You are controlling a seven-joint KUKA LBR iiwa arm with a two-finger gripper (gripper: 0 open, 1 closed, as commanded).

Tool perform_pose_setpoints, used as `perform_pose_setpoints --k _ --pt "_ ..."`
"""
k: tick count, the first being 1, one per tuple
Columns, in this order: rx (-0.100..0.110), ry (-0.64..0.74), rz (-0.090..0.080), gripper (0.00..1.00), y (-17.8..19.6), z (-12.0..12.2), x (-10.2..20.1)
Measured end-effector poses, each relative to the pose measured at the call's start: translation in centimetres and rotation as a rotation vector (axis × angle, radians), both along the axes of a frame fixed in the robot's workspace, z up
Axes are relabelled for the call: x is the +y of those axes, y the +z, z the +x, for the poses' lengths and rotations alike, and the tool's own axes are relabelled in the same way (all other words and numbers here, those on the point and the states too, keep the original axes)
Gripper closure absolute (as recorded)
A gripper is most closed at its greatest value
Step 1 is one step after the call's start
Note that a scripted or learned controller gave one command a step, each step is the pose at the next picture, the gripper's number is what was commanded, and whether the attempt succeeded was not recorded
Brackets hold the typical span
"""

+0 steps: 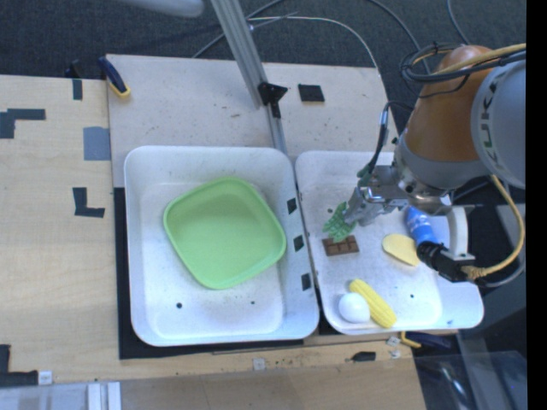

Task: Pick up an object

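Look at the gripper [352, 213] first: it sits low in the right bin [314, 178], toward that bin's 9 o'clock side, and its fingers are drawn narrow onto the green leafy piece [338, 223], which shows between their tips. You can see the piece splay out to the 8 o'clock side of the tips; whether it is lifted clear of the bin floor you cannot tell.

The green piece is small, ragged-edged and bright green. Just beside it at 6 o'clock lies a brown chocolate-bar block [341, 246], flat on the bin floor. At 3 o'clock from the gripper you have a blue object [419, 226], partly under the arm, and a pale yellow piece [400, 248] just below it. Near the bin's 6 o'clock edge a yellow corn cob [373, 303] lies touching a white ball [352, 307].

The left bin [137, 254] on the counter [51, 229] holds a green square plate [224, 231], well apart from the gripper.
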State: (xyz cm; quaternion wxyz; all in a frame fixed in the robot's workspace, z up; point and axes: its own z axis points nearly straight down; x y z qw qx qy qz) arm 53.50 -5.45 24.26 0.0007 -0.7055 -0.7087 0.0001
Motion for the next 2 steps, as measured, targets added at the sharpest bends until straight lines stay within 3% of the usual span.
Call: perform_pose_setpoints --k 2 --pt "-0.001 -0.001 0.000 1.00 -0.4 -1.1 9.6"
